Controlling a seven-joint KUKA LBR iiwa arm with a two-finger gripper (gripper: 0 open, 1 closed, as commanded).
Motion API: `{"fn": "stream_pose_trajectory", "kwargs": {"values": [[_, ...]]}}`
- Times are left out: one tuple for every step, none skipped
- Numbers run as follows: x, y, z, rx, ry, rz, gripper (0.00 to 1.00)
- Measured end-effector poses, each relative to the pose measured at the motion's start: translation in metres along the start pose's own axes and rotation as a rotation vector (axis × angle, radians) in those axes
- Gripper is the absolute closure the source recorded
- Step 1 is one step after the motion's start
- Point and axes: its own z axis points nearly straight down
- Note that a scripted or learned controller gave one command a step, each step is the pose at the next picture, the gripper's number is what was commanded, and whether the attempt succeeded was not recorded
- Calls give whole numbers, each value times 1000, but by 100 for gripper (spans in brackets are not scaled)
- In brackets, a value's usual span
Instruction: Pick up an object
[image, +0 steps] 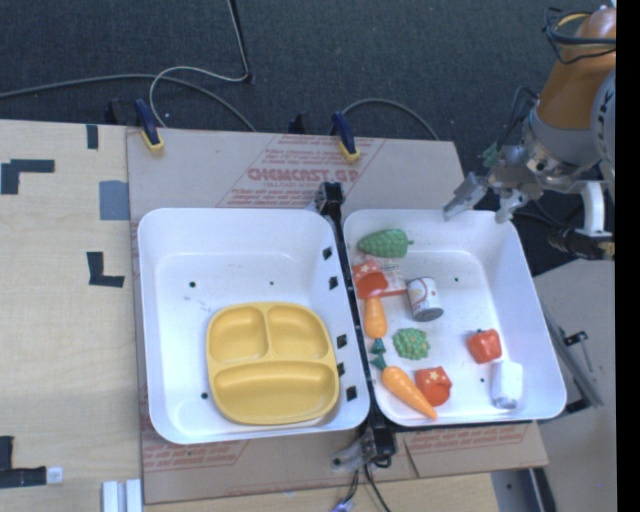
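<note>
Filling most of the left bin (160, 300) is a yellow 3-compartment tray (272, 362), while the right bin (530, 300) holds small toy foods: 2 carrots (408, 391), green leafy pieces (385, 242), red peppers (484, 345) and a tin can (424, 298). Both bins rest on brown cardboard (230, 160) printed "CHEMCAST" in red, clamped to a pale bench beside dark carpet. Smallest, the gripper (484, 198) hangs above the right bin's far rim, fingers spread apart and holding nothing.
</note>
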Motion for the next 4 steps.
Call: {"fn": "stream_pose_trajectory", "kwargs": {"values": [[22,-16,142,0,0,0,0],[53,-81,149,-6,-5,3,0],[55,-79,139,-9,-4,1,100],[130,-119,51,-1,1,-1,100]]}}
